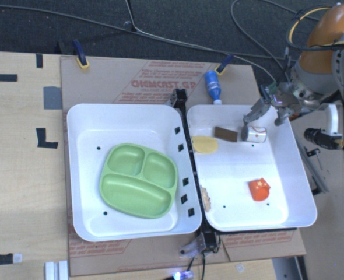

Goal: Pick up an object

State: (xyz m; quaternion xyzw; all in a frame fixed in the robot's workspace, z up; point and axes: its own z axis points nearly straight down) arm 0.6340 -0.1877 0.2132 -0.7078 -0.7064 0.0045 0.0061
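Here the hand hangs over the far right corner of the right bin, just above a small white cylinder; its two fingers look spread apart, one slanting down to the left and the other to the right, with nothing seen between them. The cylinder lies on its side on the bin floor, touching or just beside a dark brown block, and a flat yellow disc sits just left of that. Well apart, toward the near side of the same bin, rests a small orange-red object. The left bin carries a green divided plate, and a blue bottle lies on the surface beyond the bins. Being nearest, the cylinder seems the likely target. It looks light and rigid, probably smooth plastic, so it may roll or slip; a hold across its round body, at mid-length, would suit best. The brown block crowding one end could get nudged or caught in the closing.
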